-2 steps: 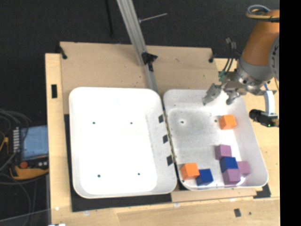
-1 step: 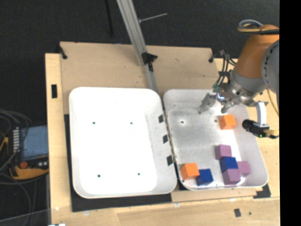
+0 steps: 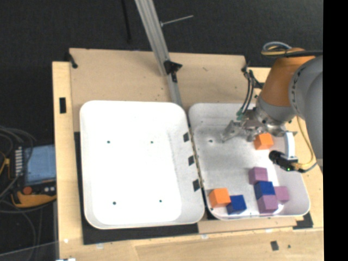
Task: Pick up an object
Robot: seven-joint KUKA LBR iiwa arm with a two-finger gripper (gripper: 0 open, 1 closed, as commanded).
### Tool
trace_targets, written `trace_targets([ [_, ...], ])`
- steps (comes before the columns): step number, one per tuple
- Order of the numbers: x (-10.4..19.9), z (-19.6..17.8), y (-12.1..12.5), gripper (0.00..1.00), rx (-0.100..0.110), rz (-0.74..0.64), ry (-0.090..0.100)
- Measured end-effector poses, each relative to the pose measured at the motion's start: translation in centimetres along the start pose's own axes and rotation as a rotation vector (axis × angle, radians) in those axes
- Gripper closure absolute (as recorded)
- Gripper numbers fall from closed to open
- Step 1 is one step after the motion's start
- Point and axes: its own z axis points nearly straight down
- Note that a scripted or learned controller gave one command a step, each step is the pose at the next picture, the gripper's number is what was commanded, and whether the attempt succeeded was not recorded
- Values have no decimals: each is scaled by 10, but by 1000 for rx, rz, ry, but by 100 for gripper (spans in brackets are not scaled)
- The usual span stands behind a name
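1. One fixed camera hangs above the bench (image 3: 147, 75), looking down at a slant and far enough back to take in the whole benchtop.
2. Both white bins sit side by side across the middle: left bin (image 3: 136, 162), right bin (image 3: 217, 162).
3. The arm (image 3: 285, 91) enters from the picture's right edge.
4. Dark floor shows above and to the left of the bench.

The grey KUKA arm with its orange wrist band (image 3: 277, 86) reached in from the right, bent downward, its metal two-finger gripper (image 3: 235, 128) angled low and leftward.
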Motion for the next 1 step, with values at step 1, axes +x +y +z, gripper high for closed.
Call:
trace_targets([
  [1, -1, -15, 2, 100, -8, 5, 0],
])
